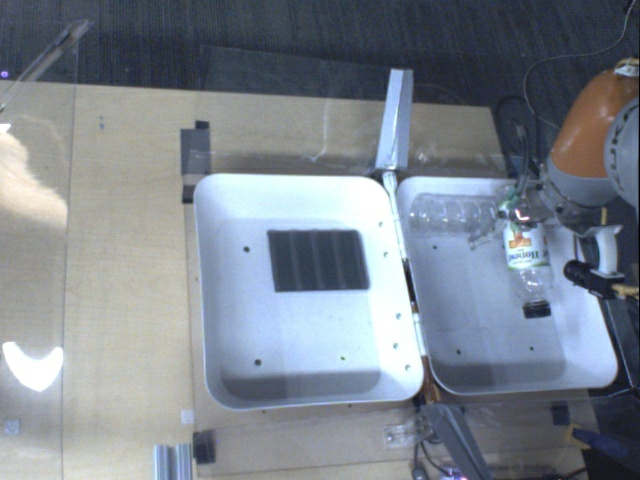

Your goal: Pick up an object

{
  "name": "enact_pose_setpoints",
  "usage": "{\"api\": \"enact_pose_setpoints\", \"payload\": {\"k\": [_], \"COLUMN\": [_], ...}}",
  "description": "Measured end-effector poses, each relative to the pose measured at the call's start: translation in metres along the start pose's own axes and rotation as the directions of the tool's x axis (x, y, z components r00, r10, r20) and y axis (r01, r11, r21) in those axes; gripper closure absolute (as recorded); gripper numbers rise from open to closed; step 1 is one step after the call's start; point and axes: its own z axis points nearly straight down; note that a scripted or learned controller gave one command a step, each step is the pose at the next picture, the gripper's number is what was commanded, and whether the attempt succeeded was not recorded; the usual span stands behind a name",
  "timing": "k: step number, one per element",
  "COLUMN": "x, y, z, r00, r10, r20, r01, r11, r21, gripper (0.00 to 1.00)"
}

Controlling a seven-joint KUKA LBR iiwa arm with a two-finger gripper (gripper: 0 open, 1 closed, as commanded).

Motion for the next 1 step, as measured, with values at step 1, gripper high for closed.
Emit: {"api": "enact_pose_setpoints", "payload": {"k": [1], "x": [0.0289], "y": [0.0067], "z": [-0.0843], "r00": [0.991], "r10": [-0.133], "r20": [-0.004], "r01": [0.133], "r11": [0.991], "r21": [-0.032], "gripper": [1.0]}}
